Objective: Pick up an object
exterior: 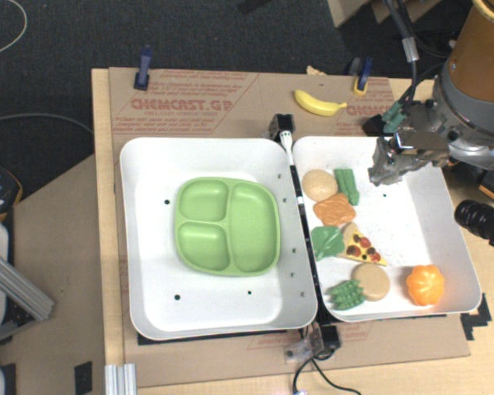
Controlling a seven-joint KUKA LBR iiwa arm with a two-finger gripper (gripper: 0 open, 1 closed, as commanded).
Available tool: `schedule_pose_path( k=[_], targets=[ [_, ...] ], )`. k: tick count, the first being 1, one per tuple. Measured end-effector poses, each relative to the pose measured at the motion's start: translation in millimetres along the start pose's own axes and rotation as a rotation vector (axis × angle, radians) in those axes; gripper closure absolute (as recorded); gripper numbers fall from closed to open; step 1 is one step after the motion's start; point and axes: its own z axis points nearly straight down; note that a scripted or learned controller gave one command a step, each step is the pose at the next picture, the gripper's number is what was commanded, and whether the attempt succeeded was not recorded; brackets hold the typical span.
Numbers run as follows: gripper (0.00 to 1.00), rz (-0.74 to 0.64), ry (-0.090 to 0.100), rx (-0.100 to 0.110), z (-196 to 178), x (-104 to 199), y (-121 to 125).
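My gripper (pixel 384 174) hangs over the back of the right bin (pixel 445 220), just right of a green bean-like piece (pixel 346 185) and a tan bun (pixel 319 184). Nothing shows in its grasp. Along this bin's left side lie several toy foods: an orange piece (pixel 335 211), a green leaf (pixel 327 241), a pizza slice (pixel 362 248), a round tan biscuit (pixel 371 281) and a small green sprig (pixel 343 295). An orange mandarin (pixel 425 285) sits near the front right corner.
The left bin (pixel 148 179) holds a green divided plate (pixel 227 225). A yellow banana (pixel 319 104) lies on the cardboard behind the right bin. Blue clamps (pixel 142 68) stand at the board's back edge.
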Motion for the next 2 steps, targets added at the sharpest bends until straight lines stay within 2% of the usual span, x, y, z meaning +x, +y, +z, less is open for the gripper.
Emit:
schedule_pose_path(
  k=[1, 2],
  targets=[
    [1.0, -0.011, 0.002, 0.004, -13.7, 49.6, -0.4],
    [1.0, 0.0, 0.0, 0.01, -5.5, -5.6, -0.6]
  ],
)
